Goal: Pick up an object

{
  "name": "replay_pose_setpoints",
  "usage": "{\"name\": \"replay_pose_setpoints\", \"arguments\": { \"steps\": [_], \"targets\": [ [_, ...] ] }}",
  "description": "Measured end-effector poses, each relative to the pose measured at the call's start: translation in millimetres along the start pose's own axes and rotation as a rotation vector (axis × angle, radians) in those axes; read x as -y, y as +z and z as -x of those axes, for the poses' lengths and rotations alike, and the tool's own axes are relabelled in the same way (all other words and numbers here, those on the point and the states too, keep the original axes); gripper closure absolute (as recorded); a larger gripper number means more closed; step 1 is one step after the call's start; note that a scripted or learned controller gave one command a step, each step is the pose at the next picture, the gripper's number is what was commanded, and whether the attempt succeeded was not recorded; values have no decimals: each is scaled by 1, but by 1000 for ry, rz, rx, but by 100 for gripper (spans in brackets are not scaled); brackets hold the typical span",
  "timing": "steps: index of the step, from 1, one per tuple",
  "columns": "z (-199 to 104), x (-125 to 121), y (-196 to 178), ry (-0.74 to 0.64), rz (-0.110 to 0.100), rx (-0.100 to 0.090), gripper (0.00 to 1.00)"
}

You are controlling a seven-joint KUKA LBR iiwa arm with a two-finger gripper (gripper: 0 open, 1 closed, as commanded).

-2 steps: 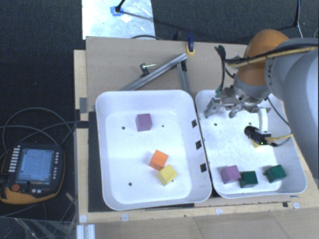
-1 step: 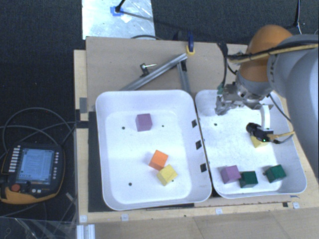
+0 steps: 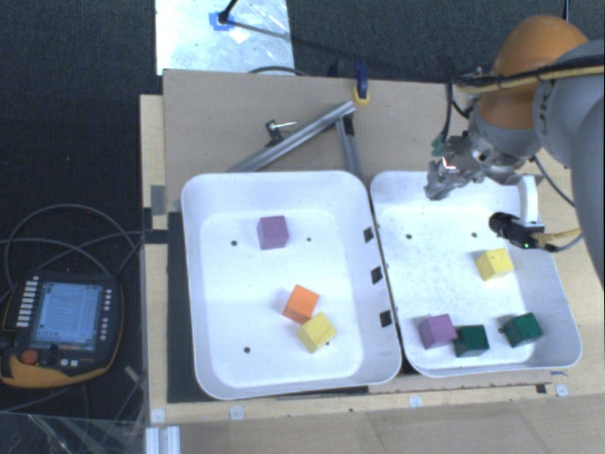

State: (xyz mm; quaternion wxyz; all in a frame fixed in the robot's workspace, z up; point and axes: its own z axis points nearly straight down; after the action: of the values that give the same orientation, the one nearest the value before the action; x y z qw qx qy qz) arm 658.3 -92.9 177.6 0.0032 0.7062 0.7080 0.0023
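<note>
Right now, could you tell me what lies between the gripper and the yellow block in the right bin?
In the camera view, only bare white bin floor lies between the gripper and the yellow block; no other block sits on that stretch.

Even, bright overhead light washes the two white bins almost to overexposure, so their rims lose detail, and the blocks cast only faint, soft shadows. A foil sheet at the far left gives patchy glare against the dark, dim carpet. The picture is slightly soft and grainy throughout, and the arm at the right looks blurred.
</note>
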Motion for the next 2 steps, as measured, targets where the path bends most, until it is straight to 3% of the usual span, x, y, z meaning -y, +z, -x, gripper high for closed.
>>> {"name": "replay_pose_setpoints", "arguments": {
  "steps": [2],
  "targets": [
    [1, 0, -100, -2, 0, 0, 100]
  ]
}}
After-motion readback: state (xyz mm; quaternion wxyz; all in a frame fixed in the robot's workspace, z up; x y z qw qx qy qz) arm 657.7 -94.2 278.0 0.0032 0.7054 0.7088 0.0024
